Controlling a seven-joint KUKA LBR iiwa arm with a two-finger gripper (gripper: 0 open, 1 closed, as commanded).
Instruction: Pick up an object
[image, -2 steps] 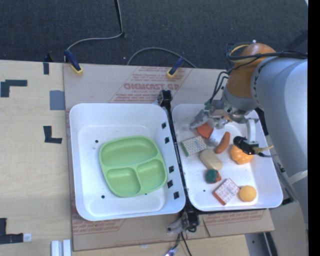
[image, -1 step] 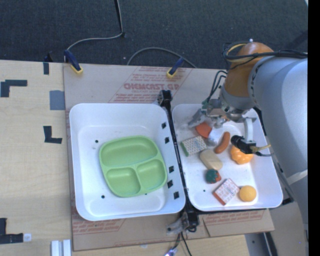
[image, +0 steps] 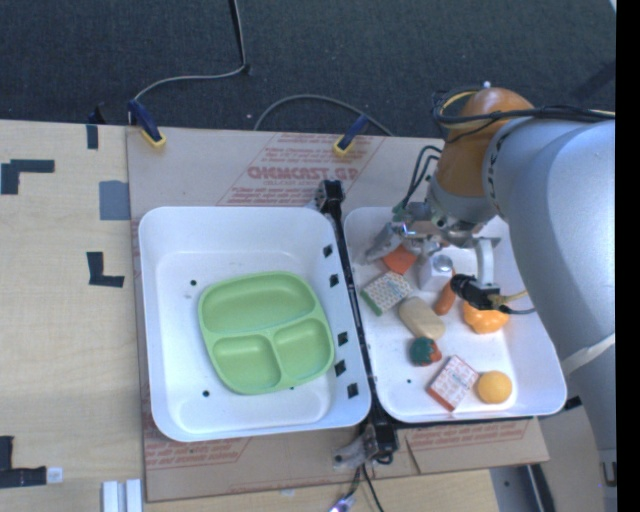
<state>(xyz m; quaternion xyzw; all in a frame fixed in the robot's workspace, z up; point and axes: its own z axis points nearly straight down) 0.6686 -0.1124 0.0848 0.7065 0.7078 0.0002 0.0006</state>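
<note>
Overhead, two white bins are seen side by side. A green divided tray (image: 265, 332) lies in the left bin (image: 165, 300). Over the right bin (image: 535, 375), the gripper (image: 405, 240) is lowered just above an orange-red block (image: 399, 261); its grip cannot be told. A beige oval piece (image: 422, 319), checkered blocks and an orange ball (image: 493, 386) are scattered nearby.

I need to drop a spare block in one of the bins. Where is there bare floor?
Left bin: bare strips all around the green tray, widest along the far wall. Right bin: crowded from the gripper down to the orange ball; a small bare patch at its near left corner, beside the red box.
</note>
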